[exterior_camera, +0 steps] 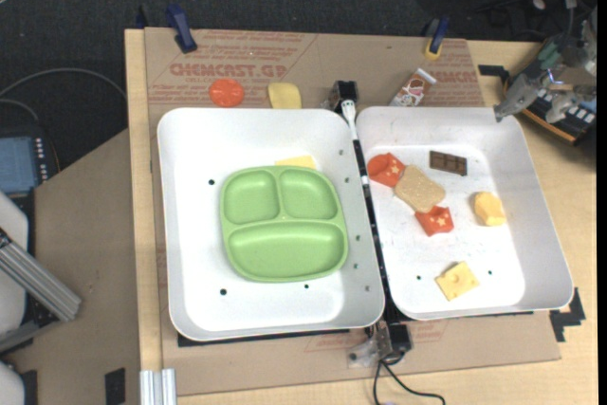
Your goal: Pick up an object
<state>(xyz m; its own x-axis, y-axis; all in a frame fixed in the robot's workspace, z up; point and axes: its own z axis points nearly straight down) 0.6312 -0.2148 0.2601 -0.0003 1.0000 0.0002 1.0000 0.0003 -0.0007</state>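
The right bin [531, 204] holds several toy foods: a brown chocolate bar [448, 163], a tan cracker [419, 190], a red piece [384, 169] to its left, another red piece [435, 220] below it, a yellow lump [488, 209] and a yellow cheese wedge [457, 281] near the front. My gripper [520, 96] hangs at the view's right, just beyond the right bin's far right corner, apart from all of the objects. Nothing shows in its grasp.
The left bin [190, 204] bears a green divided plate [283, 223] with a pale yellow piece [296, 163] behind it. On the cardboard past the bins lie an orange piece [226, 92], a yellow piece [284, 96] and a wrapped candy [412, 90]. Blue clamps [180, 28] hold the far edge.
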